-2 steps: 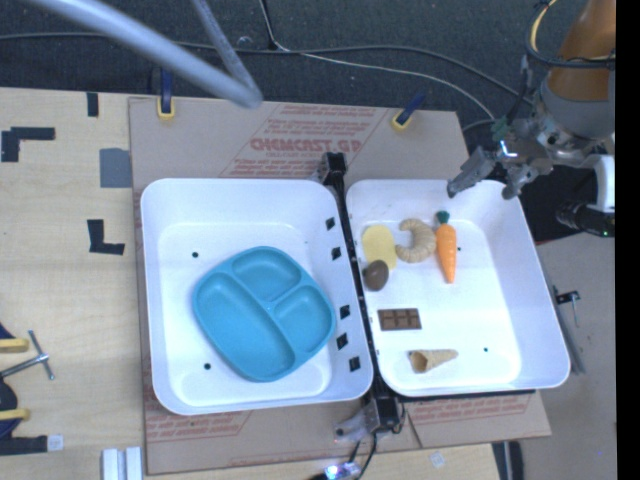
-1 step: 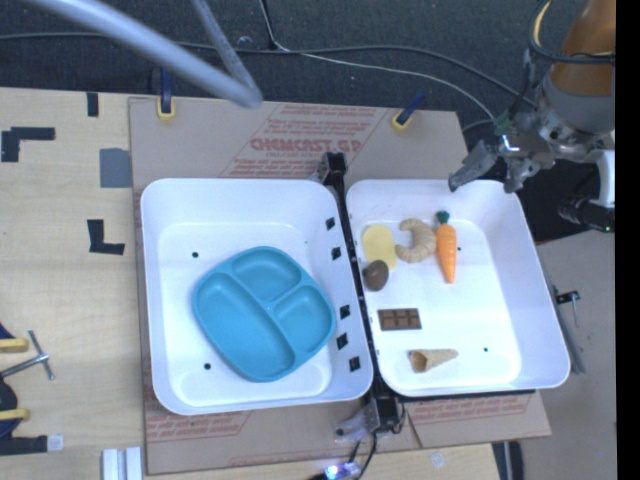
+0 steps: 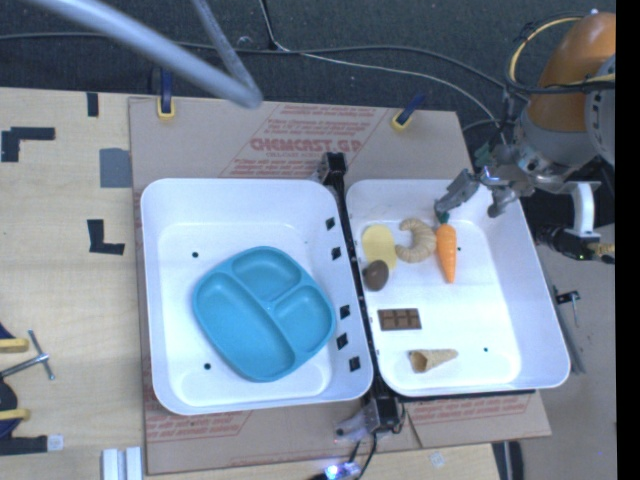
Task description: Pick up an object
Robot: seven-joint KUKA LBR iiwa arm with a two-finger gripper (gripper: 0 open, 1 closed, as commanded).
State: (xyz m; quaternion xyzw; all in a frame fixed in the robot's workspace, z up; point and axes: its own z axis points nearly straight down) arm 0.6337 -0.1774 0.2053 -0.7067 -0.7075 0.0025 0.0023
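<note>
Nearest you, in the right white bin [image 3: 540, 313], lies a tan waffle cone piece [image 3: 430, 359], and just behind it a dark brown chocolate bar with moulded squares [image 3: 400, 319]. Both lie flat and low, so a pinch on either could slide off or close on nothing.

Farther back you find the crowded group: a small brown egg-shaped object [image 3: 375, 275], a pale yellow rounded slab [image 3: 378, 241], a beige curled pastry-like piece [image 3: 416, 242] and an orange carrot [image 3: 447, 252]. The pastry and the carrot lie just beside each other, perhaps touching. A descent between them could nudge one aside, or catch both and drop them on the lift. The carrot's smooth, tapering body may also squirt out of a closing pinch.

In the left white bin [image 3: 160, 268] rests a blue three-compartment plate [image 3: 262, 312], well apart from the small objects; its broad flat shape would suit this gripper poorly.

Farthest, at the right bin's back corner, you see the two-finger gripper [image 3: 476, 197] on the grey arm with its orange band [image 3: 577, 63]. Its fingers [image 3: 452, 196] stand spread apart with nothing between them; they touch no object. The carrot and the pastry lie near, below it. Note the bin wall beside the fingers: a straight descent from here could strike the rim.
</note>
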